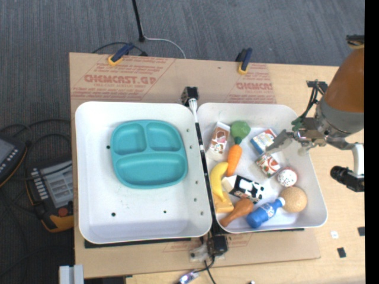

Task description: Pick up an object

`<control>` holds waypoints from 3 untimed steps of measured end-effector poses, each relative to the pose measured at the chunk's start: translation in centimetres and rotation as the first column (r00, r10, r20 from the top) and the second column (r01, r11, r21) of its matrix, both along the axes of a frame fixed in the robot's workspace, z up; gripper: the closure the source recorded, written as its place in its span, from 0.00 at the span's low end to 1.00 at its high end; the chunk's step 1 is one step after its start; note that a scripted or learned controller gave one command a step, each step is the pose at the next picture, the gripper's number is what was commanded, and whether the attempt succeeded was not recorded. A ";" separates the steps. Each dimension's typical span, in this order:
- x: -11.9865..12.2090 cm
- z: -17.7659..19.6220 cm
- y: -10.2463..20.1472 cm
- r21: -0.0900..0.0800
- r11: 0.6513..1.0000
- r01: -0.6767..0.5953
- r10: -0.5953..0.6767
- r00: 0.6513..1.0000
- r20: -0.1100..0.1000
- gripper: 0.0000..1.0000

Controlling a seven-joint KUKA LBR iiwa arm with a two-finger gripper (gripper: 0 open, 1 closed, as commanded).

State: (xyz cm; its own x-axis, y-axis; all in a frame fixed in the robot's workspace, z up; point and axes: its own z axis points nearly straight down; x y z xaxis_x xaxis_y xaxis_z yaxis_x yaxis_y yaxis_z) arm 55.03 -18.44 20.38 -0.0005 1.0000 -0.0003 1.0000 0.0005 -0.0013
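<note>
— Two bins (89, 176) sit before you; where are the things to pick?

— All in your right bin: carrot (234, 157), banana (218, 182), blue bottle (263, 213).

— And your gripper (290, 136)?

— Over that bin's right side, beside the small cartons (264, 141); open or closed, you cannot tell.

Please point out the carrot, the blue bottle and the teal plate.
carrot (234, 158), camera view, middle of its orange body.
blue bottle (261, 215), camera view, middle of its blue body.
teal plate (148, 175), camera view, large lower compartment.
</note>
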 end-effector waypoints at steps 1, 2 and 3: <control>4.1 -11.0 4.1 -0.002 0.999 -0.038 0.038 0.999 0.002 0.00; -4.1 -11.3 4.2 -0.005 0.997 0.080 -0.080 0.997 0.020 0.00; 4.1 -11.4 8.0 -0.005 0.997 0.073 -0.073 0.997 0.016 0.00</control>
State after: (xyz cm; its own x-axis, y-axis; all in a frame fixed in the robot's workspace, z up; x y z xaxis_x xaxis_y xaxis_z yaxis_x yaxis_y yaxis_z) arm 59.13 -10.40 8.97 0.0729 0.9973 -0.0053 0.9972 -0.0729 0.0149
